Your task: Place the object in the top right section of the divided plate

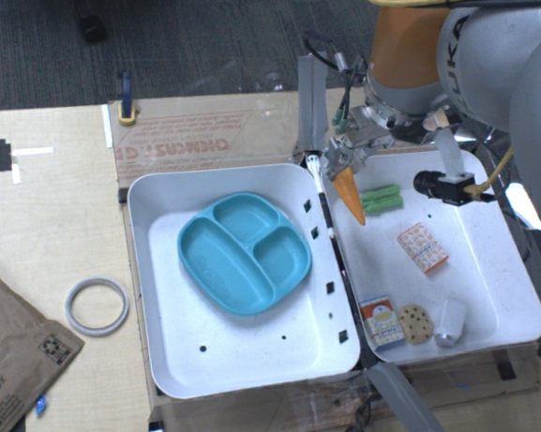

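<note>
Nearest, a cookie [414, 323] and snack packets lie in the right bin [516, 330]. The blue divided plate [243, 251] in the left bin awaits filling. Beyond, the gripper [343, 162] pinches an orange carrot [349, 195], lifted, transfer pending.

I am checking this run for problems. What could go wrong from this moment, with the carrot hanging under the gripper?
1. The carrot hangs point-down from the gripper, apparently pinched only at its top end, so it may slip out in transit.
2. It is above the rim between the two bins, beside the green block; a drop could land outside the blue divided plate.
3. The plate lies rotated, so the top right section may be missed.
</note>
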`<state>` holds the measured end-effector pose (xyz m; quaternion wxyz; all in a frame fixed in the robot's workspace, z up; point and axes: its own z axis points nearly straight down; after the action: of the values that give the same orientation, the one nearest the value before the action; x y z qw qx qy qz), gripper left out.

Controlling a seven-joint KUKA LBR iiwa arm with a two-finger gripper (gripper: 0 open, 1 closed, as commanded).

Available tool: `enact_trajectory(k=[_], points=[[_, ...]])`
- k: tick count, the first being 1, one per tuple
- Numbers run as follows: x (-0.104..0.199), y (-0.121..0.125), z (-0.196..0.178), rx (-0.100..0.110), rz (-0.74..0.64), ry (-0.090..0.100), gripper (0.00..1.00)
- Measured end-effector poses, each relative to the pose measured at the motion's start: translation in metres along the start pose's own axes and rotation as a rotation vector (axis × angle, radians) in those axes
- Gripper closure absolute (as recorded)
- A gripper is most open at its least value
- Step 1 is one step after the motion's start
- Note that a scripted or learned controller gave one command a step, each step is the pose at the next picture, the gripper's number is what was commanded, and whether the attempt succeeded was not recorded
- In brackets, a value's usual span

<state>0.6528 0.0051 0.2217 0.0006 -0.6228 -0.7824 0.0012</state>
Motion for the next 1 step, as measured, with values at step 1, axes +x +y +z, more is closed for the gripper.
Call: enact_trajectory(k=[1], points=[[-0.0274,-0.0003,0.0308,0.000,0.011,-0.001,1.00]])
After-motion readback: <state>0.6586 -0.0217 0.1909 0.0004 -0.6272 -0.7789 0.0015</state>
